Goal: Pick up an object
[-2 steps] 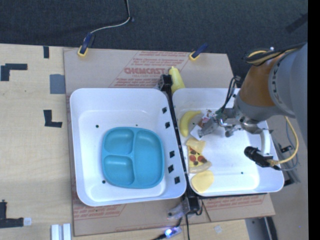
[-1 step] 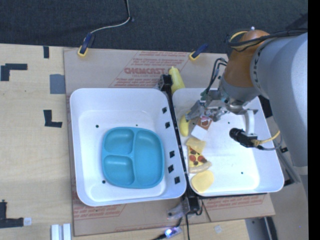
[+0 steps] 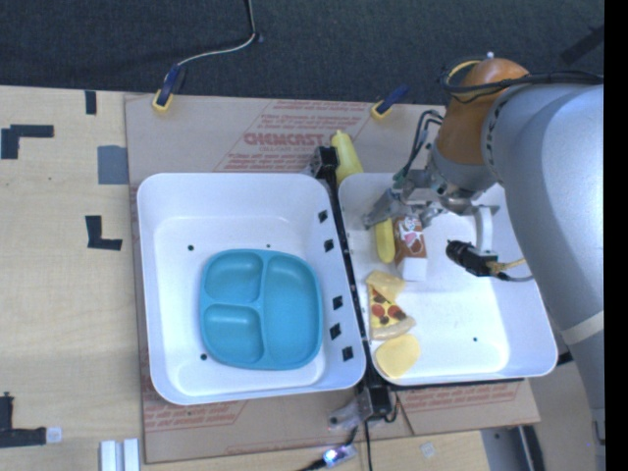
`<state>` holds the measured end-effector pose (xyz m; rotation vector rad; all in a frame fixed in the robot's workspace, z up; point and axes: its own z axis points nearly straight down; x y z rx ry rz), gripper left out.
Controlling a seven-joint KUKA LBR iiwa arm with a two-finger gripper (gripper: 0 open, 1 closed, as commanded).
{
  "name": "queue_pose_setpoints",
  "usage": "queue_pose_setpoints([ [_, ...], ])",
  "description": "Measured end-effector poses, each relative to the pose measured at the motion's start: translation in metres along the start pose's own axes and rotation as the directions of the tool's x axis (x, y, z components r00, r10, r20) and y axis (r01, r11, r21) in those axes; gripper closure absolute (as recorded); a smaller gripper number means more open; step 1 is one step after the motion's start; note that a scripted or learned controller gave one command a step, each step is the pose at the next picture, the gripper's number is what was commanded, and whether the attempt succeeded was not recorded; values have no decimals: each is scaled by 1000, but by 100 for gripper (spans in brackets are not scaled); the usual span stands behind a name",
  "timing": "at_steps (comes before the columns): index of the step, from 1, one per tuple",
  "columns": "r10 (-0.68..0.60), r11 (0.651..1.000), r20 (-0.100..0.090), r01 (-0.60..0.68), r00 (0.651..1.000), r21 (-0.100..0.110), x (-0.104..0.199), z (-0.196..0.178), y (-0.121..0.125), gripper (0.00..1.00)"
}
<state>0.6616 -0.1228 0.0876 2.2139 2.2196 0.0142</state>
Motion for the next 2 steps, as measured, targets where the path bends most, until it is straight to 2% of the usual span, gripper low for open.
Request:
queue_pose_setpoints([
  [1,-2,1000,4,2,1000,7,-1,-11,-2,100],
  [2,-5,1000,0,5,1000,4,67,-103,10,100],
])
